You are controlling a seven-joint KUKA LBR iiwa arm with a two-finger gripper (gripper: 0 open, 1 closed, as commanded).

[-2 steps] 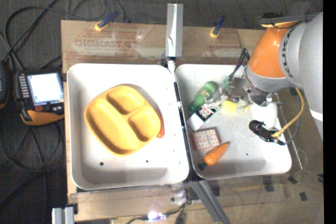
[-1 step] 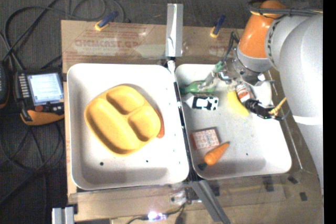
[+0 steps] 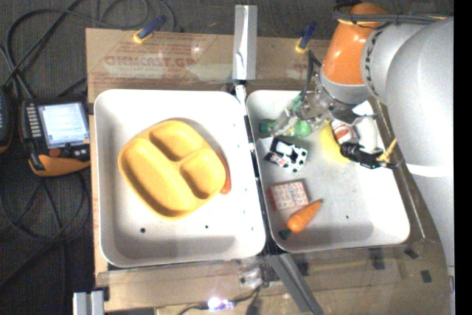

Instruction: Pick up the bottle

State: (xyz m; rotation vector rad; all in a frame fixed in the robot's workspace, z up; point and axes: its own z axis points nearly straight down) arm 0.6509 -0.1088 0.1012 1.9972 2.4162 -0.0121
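White with a reddish band, the bottle (image 3: pixel 348 131) lies on its side in the right bin (image 3: pixel 369 210), near the far right corner; it is small in the view and partly tucked under the arm, so its neck end is hard to make out. Just to its left hangs the gripper (image 3: pixel 313 111), low over the bin's far edge, and whether it is spread or closed I cannot tell. No part of the bottle shows within it. A green object (image 3: pixel 285 127) sits just left of the gripper. Nearer the camera lie a black-and-white patterned item (image 3: pixel 287 155), then a pink checked card (image 3: pixel 289 195), then a carrot (image 3: pixel 305 215) tilted near the front edge. The left bin (image 3: pixel 110 232) holds a yellow divided plate (image 3: pixel 173 166) with a small orange piece (image 3: pixel 226 182) touching its right rim
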